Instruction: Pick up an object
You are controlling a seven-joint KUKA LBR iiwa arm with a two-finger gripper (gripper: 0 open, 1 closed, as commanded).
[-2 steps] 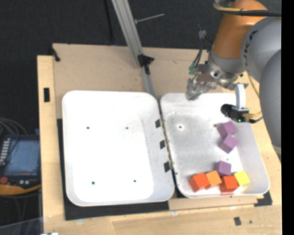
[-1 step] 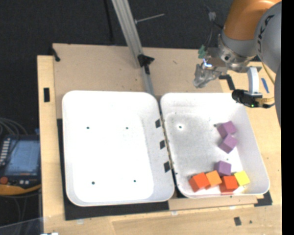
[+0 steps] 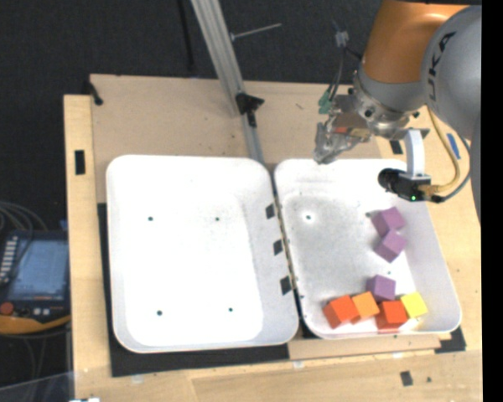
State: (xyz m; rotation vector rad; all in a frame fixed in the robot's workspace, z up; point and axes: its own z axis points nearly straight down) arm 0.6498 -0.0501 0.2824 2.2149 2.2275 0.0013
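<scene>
Blocks lie in the right bin [image 3: 318, 224]: two purple cubes [image 3: 391, 233] mid-right, and a tight orange/yellow/purple cluster [image 3: 375, 306] hard against the near wall, all well apart from my end effector [image 3: 329, 151], which hangs over the bin's far rim; whether it is open or closed I cannot tell. My worry is a descent onto touching blocks, which could wedge them or bring the tip against the wall. The left bin [image 3: 184, 249] and the slanted metal pole [image 3: 222, 57] lie off to the left of that path.

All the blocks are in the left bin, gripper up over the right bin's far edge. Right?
Not quite. In the camera view the blocks, three purple, three orange and one yellow, lie in the right bin, not the left bin. The rest stands: the gripper is over the right bin's far edge.
</scene>
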